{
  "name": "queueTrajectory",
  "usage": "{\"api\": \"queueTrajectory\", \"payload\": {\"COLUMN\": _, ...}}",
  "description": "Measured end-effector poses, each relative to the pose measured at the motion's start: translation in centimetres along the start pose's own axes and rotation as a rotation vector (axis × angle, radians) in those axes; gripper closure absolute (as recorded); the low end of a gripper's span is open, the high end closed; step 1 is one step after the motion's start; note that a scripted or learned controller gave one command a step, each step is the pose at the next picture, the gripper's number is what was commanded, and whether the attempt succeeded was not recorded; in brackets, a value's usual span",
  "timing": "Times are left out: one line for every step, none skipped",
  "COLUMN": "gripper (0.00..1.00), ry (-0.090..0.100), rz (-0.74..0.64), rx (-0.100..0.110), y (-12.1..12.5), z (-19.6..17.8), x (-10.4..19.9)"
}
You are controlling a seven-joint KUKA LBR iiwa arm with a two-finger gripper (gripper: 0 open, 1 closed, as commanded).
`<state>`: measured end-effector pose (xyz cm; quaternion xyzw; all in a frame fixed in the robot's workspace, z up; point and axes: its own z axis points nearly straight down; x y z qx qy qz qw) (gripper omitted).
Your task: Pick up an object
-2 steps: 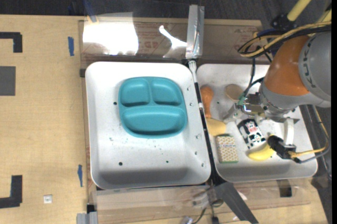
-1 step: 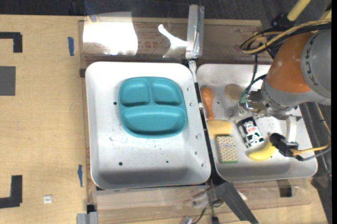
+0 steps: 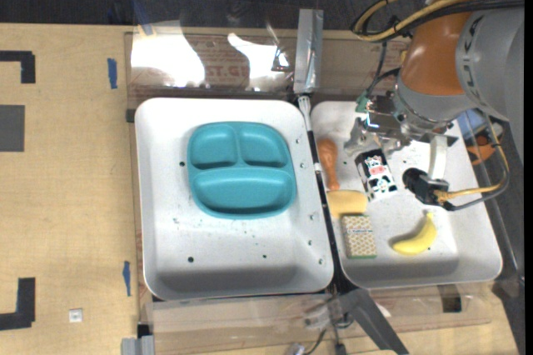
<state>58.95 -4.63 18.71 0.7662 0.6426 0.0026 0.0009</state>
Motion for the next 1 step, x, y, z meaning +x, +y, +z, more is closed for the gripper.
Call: {"api": "queueTrajectory", "payload": {"gripper": 1.00, "ry": -0.003, "rz": -0.306, "rx": 0.001, "y": -0.32, "z": -5.63, "x": 0.48}}
